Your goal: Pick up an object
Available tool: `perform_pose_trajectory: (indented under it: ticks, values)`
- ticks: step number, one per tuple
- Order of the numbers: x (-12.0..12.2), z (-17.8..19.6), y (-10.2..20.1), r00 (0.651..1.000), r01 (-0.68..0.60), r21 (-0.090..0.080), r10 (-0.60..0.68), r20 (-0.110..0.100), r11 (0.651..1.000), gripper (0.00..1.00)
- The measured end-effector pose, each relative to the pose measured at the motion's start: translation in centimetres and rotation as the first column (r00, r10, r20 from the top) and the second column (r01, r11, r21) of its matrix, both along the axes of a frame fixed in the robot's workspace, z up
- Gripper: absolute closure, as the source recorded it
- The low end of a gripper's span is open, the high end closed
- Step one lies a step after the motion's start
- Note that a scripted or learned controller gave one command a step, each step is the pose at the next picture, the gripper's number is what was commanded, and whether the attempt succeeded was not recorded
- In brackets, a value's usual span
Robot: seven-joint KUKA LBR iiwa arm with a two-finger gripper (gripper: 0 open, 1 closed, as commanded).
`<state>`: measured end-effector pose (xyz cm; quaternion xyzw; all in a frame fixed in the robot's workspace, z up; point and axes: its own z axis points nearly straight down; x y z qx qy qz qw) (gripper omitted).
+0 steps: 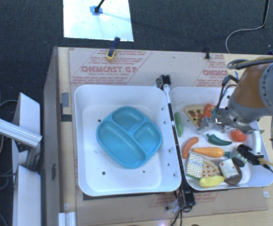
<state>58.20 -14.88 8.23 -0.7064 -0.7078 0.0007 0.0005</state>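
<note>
Yellow banana (212,181) lies at the right bin's (266,179) near edge, among other toy food. Farther back, the gripper (215,120) hangs low beside the pizza slice (193,113); whether it pinches anything I cannot tell.

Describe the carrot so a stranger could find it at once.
Go to the right-hand white bin, the one crowded with toy food. Near its middle lies the carrot, pointing left. It is the long orange cone with a green stub; the hot dog beside it is rounded and redder.
</note>
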Motion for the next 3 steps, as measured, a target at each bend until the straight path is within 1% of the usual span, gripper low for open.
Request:
perform_pose_trajectory:
  ticks: [1, 2, 3]
  values:
    - [6.1, 0.0, 0.4, 1.000, -0.003, 0.000, 0.003, 0.002, 1.000, 0.00]
    - [6.1, 0.9, 0.4, 1.000, -0.007, 0.001, 0.007, -0.005, 1.000, 1.00]
    - [2.2, 10.1, 9.4, 1.000, -0.004, 0.002, 0.004, 0.002, 1.000, 1.00]
